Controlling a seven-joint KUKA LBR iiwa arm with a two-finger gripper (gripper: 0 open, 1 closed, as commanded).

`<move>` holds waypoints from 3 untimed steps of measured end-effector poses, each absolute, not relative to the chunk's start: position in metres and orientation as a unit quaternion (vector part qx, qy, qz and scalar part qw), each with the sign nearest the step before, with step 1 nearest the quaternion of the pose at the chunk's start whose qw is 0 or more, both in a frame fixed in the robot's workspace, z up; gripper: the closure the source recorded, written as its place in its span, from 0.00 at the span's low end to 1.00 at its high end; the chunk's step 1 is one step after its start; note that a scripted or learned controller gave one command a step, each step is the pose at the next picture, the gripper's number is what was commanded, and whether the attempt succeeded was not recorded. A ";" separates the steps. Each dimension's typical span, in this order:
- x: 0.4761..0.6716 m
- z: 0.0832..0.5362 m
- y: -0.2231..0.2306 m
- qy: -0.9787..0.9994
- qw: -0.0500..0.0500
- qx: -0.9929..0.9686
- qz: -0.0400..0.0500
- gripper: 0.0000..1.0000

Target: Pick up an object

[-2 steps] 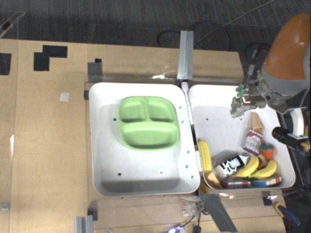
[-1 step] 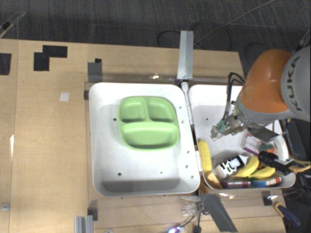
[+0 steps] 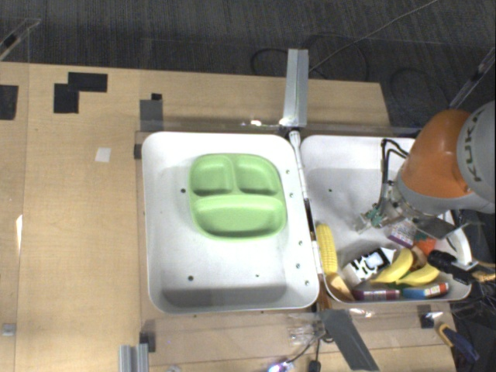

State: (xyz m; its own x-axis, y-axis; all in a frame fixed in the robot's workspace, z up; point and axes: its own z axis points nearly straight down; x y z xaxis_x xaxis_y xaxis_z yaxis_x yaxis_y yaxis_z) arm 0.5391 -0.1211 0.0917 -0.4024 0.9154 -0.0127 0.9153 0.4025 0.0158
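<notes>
Looking down at a slant on a tan wooden bench [image 3: 70,231], dark carpet beyond, cables trailing across it. Sitting side by side on that bench: a left bin [image 3: 155,231] holding a green plate [image 3: 236,194] with three compartments, and a right bin [image 3: 341,169] crowded along its near edge.

Reaching in from the right over the right bin: the arm [image 3: 442,165], orange band showing, with the gripper [image 3: 377,217] hanging low above bare bin floor, just behind the pile. Open or closed: impossible to tell at this size.

Lying in that pile: a corn [image 3: 327,248] along the left wall, a banana [image 3: 403,268] curving across the middle, a black-and-white item [image 3: 368,263] between them, a marker [image 3: 387,293] touching the near wall.

Probably handling as light, stiff toys with smooth, somewhat slippery skins. Likely offering the best hold across the banana's narrow middle, or across the corn's width, though leaving little room there beside the wall.

Crowding the near edge and left wall, so risking a bump against a rim. Leaving open floor in the bin's far half, and clear room for lifting straight up.
</notes>
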 end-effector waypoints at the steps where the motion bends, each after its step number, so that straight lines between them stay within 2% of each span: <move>1: 0.540 0.092 -0.121 0.837 0.011 0.547 0.004 0.00; 2: 0.496 0.094 -0.100 0.874 0.017 0.485 0.004 0.00; 3: 0.521 0.093 -0.100 0.791 0.006 0.611 0.003 0.00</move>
State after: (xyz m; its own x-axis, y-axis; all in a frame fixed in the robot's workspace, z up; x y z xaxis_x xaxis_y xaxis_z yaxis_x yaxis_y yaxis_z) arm 0.5208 -0.0996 0.0926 -0.2522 0.9677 -0.0060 0.9676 0.2522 0.0128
